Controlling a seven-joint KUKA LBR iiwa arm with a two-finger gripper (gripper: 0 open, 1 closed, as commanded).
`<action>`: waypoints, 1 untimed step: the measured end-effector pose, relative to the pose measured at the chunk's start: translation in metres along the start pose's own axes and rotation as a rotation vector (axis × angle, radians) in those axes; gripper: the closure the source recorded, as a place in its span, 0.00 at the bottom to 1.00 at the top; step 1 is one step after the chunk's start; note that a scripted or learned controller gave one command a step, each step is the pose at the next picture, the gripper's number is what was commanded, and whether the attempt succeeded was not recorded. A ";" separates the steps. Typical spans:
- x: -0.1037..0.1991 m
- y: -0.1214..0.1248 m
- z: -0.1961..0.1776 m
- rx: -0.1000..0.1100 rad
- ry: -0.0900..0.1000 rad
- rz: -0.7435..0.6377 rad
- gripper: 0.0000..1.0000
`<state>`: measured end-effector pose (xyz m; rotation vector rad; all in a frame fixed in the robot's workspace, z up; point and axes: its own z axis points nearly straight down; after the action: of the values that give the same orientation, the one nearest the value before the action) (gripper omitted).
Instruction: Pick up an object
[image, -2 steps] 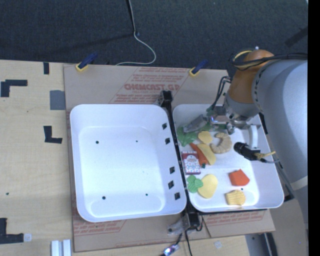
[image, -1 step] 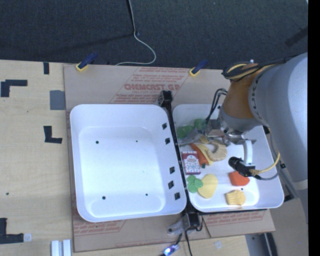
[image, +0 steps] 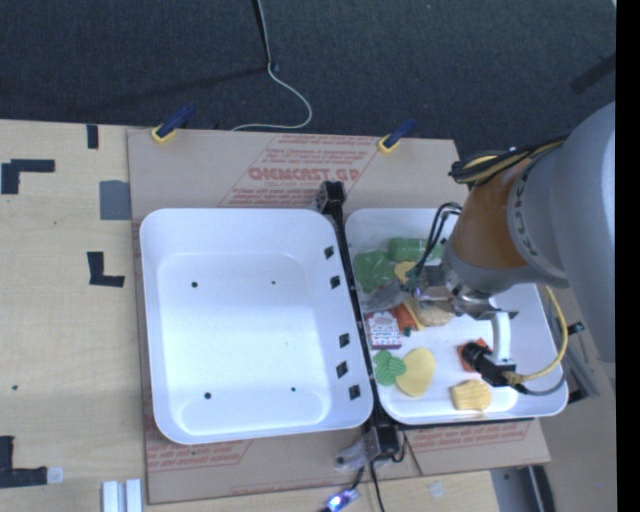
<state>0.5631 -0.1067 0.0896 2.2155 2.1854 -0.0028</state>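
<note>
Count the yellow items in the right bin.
3: a pale yellow piece near the front, a yellow block at the front edge, one partly hidden near the arm. More may be hidden.

Robot lab bench.
A cardboard sheet (image: 300, 175), clamped (image: 172, 122) at its far corners, carries two white bins (image: 160, 300); tape marks (image: 100, 270) lie left of it, a cable (image: 285, 85) beyond it.

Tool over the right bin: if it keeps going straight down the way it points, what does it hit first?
Most likely the pile at the right bin's left side: the tool hangs over a tan item beside an orange-red piece. Depth is unclear from this view.
</note>
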 end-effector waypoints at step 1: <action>0.009 0.001 -0.010 0.007 0.016 -0.011 1.00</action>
<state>0.5642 -0.0976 0.0989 2.2146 2.2088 0.0075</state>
